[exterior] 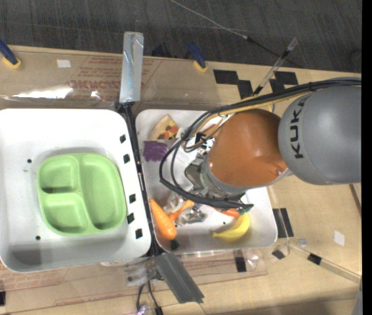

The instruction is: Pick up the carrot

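The carrot (163, 221), orange with a dark green tip, lies at the front left of the right bin (264, 231), close to its left wall. My gripper (191, 211) is down inside that bin, just right of the carrot, under the orange wrist band (245, 148). The wrist and cables cover most of the gripper, and I cannot make out whether it touches the carrot. A small orange piece (182, 207) shows between the carrot and the gripper.
A yellow banana (235, 228) lies at the bin's front, right of the gripper. A pizza slice (165, 128) and a purple item (153, 151) sit at the back left. The left bin (15, 126) holds a green divided plate (81, 193).
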Controlling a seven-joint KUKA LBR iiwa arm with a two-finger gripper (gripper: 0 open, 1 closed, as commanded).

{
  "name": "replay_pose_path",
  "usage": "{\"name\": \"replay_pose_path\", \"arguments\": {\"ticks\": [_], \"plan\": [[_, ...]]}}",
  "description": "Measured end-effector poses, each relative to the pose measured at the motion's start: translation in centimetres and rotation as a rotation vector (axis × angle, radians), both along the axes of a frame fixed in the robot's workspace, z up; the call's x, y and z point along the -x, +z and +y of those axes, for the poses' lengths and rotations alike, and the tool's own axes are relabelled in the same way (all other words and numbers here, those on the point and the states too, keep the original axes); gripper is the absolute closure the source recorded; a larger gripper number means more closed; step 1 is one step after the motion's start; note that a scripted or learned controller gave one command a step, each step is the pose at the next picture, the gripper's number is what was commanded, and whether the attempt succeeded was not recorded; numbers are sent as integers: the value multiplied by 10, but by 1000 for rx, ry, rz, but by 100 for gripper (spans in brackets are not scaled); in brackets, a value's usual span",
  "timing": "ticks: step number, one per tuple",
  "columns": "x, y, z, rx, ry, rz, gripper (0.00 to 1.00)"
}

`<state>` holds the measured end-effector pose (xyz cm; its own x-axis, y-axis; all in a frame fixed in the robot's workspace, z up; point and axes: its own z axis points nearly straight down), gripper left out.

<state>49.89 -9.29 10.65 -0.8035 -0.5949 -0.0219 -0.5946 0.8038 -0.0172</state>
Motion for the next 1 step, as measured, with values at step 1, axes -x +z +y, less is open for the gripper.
{"name": "replay_pose_path", "arguments": {"ticks": [1], "plan": [[-2, 87, 51, -3, -160, 22, 100]]}}
